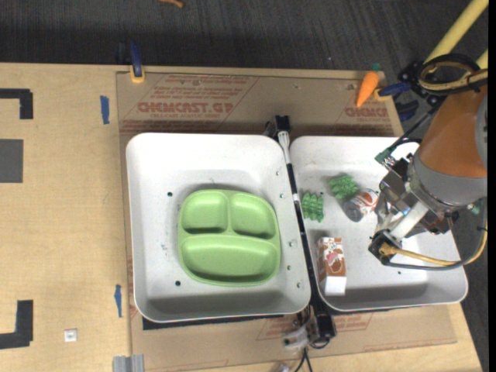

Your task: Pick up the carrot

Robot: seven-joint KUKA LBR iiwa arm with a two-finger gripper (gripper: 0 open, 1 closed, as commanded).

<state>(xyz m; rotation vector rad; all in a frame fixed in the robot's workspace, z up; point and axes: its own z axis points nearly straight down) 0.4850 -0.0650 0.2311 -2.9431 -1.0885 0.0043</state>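
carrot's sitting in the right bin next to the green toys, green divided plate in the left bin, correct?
Not quite. The carrot is not in the right bin; it lies outside both bins, on the board just beyond the right bin's far edge, as the camera view shows. The rest holds: the green toys are in the right bin and the green divided plate sits in the left bin.

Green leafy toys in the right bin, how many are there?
2. One green leafy toy lies by the right bin's left wall; the other sits further right, beside a can. The arm may hide more.
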